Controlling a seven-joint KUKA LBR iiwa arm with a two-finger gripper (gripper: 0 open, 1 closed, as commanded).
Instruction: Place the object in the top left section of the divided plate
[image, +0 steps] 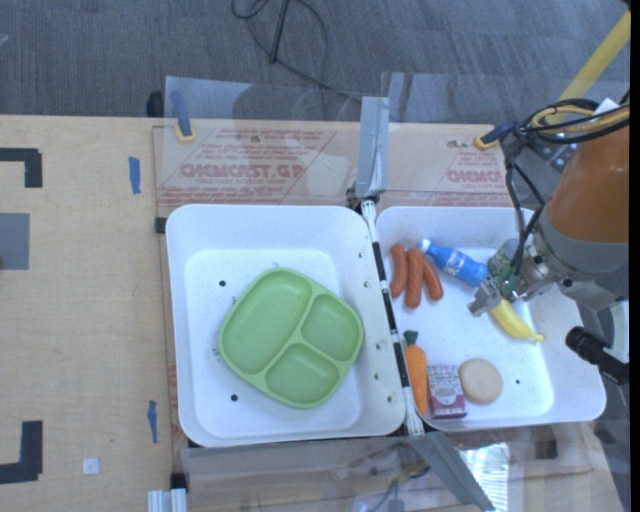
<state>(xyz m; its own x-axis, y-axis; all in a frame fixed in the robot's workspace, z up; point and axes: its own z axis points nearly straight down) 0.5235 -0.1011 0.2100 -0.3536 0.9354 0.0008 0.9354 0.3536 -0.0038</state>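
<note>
Over the right bin (575, 385), the grey arm (590, 215) reaches in from the right, its gripper (497, 293) low just above the yellow banana (516, 321); grip state cannot be told. In the left bin (190, 300), the green divided plate (291, 337) sits tilted, white floor around it. Sausages (415, 274), a blue bottle (455, 263), carrot (416, 370), red carton (446, 390) and a bun (481, 380) crowd the right bin.

Faint mirrored red lettering on the clear panel (260, 165) cannot be read.
</note>
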